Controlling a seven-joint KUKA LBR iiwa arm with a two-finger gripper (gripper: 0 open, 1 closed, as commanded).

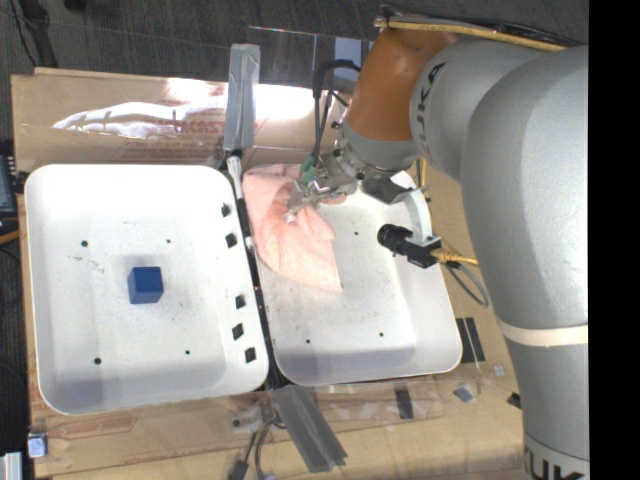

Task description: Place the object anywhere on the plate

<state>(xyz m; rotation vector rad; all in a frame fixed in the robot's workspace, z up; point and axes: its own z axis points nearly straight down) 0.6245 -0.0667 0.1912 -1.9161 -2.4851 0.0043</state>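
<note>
A cardboard sheet (120,128) was seen beneath and behind the two bins, with a crumpled strip of clear plastic (130,120) lying on it near the far left. The left bin (60,368) was seen on the left side of the bench, its floor bare but for a small blue cube (146,284), which sat somewhat left of the bin's centre and well apart from all the walls. A row of black clips (240,303) was seen along the seam where the two bins met, and a strip of grey tape (240,93) ran up from that seam toward the back.

The right bin (400,353) was seen just beside the left one. A pale pink plate (300,248) was found lying in its near-left part, close to the shared wall, and it appeared tilted or partly lifted at its far end. The gripper (305,193) was seen over the far edge of the plate, at or touching it; whether it was open or closed could not be told, as the wrist hid it from above. The cube was well apart from the plate, in the other bin.

The arm (520,168), grey with an orange band (395,78), was seen filling the right side, with a black cable fitting (405,243) hanging over the right bin's floor.
</note>
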